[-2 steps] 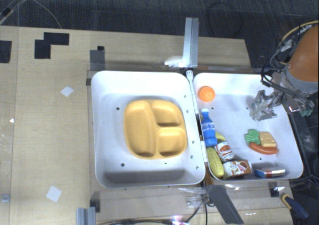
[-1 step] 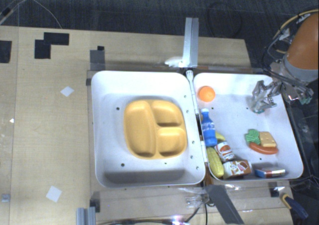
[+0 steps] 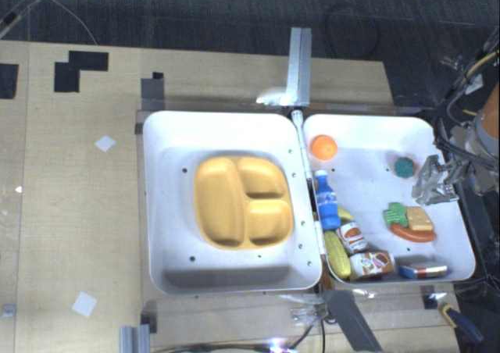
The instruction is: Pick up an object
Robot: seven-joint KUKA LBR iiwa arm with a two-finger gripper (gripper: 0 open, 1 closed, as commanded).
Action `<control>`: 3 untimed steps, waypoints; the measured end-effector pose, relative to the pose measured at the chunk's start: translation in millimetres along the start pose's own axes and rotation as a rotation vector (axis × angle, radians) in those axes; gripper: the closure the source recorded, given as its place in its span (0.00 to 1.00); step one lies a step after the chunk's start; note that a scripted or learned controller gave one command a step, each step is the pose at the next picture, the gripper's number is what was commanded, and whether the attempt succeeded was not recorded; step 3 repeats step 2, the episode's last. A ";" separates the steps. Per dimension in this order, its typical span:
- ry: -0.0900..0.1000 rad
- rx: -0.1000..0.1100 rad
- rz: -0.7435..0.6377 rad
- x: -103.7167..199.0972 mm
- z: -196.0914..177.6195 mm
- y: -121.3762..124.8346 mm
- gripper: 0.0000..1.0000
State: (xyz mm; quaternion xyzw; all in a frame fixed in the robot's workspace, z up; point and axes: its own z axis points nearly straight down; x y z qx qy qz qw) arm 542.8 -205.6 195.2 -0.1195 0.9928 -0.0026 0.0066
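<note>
The gripper (image 3: 434, 184) sits at the right edge of the right bin (image 3: 367, 134), low over the bin floor; whether it is wide or narrow cannot be told, and nothing shows in its grasp. Just below it lies a sandwich (image 3: 411, 222), a teal ball (image 3: 404, 167) to its left. An orange ball (image 3: 323, 147), blue bottle (image 3: 326, 201), corn cob (image 3: 337, 254) and cans (image 3: 362, 252) line the left wall; the left bin (image 3: 164, 187) holds a yellow tray (image 3: 241, 201)

Arm (image 3: 486, 121) comes in from the right edge, orange band partly in view at the frame border. Gripper (image 3: 434, 183) hangs low over the right side, metal fingers (image 3: 428, 176) pointing down-left. Nothing visible between them.
</note>
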 end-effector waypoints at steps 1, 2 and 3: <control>0.006 -0.005 -0.194 38.2 50.1 9.4 1.00; 0.001 -0.003 -0.673 38.1 -21.6 8.8 1.00; 0.001 -0.003 -0.673 38.1 -21.6 8.8 1.00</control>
